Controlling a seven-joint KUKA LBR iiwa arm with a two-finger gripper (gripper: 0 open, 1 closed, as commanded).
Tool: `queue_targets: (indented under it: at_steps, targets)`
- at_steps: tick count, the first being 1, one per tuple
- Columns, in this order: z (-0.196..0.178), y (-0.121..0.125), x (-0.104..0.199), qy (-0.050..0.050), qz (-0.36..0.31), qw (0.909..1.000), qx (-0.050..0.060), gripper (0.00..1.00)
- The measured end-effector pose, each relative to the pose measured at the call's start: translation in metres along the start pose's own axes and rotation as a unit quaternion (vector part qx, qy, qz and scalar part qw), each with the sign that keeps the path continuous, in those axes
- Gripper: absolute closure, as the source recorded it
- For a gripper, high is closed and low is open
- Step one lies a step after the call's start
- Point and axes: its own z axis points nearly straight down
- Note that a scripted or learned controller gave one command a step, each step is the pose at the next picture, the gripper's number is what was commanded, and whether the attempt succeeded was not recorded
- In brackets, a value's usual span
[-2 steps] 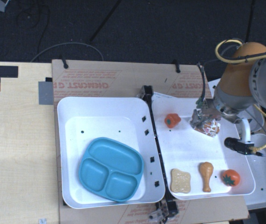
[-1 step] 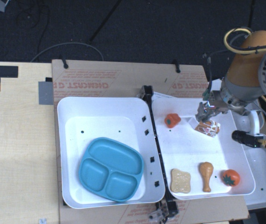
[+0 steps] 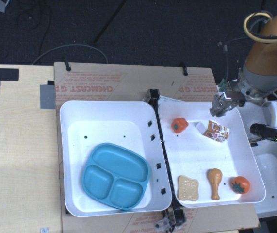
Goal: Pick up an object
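In the right bin (image 3: 196, 154) lie a red pepper (image 3: 179, 125), a small brown-and-white carton (image 3: 216, 131), a slice of toast (image 3: 188, 188), a chicken drumstick (image 3: 215, 181) and a tomato (image 3: 239, 184). My gripper (image 3: 220, 107) hangs over the bin's far right corner, just above and behind the carton. Nothing shows between its tips, and it is too small and dark to read its state.
The left bin (image 3: 80, 118) holds a blue three-compartment plate (image 3: 115, 175). A black divider (image 3: 158, 149) runs between the bins. Cardboard (image 3: 128, 81) lies under both bins, and the arm's orange band (image 3: 264, 52) rises at the upper right.
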Motion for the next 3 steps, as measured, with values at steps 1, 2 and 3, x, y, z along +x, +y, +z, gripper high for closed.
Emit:
queue_targets:
  at_steps: [1, 2, 3]
  targets:
    - [0.004, -0.024, 0.04, 0.001, 0.0, 1.0, 0.004, 1.0]
    - [0.001, -0.043, 0.098, 0.002, -0.001, 1.0, 0.004, 1.0]
    - [-0.001, -0.057, 0.139, 0.001, -0.001, 1.0, 0.004, 1.0]
